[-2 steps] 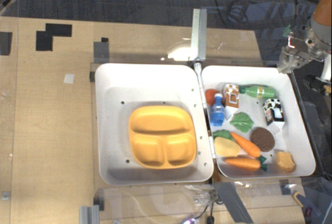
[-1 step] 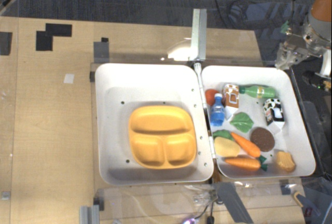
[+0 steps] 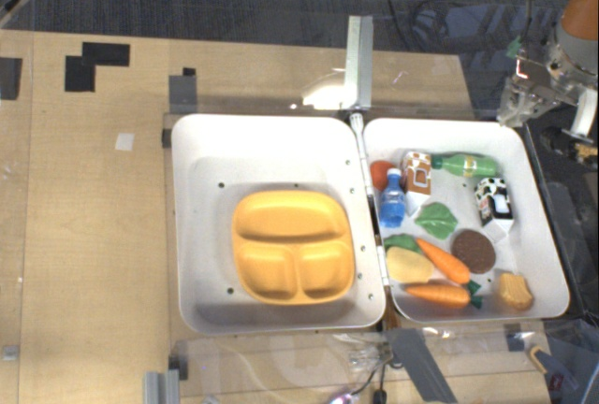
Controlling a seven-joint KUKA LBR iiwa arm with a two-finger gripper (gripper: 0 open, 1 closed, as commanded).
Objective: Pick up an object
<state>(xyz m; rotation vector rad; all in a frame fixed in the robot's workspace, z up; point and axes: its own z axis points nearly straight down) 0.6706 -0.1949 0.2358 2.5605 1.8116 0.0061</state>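
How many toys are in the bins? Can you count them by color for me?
Orange: 2, both carrots
Green: 2, bottle and leaf
Yellow: 2, tray and a pale yellow piece
Blue: 1, bottle
Red: 1, round piece
Brown: 1, round patty
Tan: 1, chunk
Mixed colors: 2, cartons
Total: 12

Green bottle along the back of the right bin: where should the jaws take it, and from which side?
Grip the green bottle across its body, near the yellow label, coming straight down from above. It lies on its side, long axis running left-right, so the jaws should close front-to-back across the narrow width. The bin's back wall sits close behind, and the small carton crowds its left end, so stay toward the middle.
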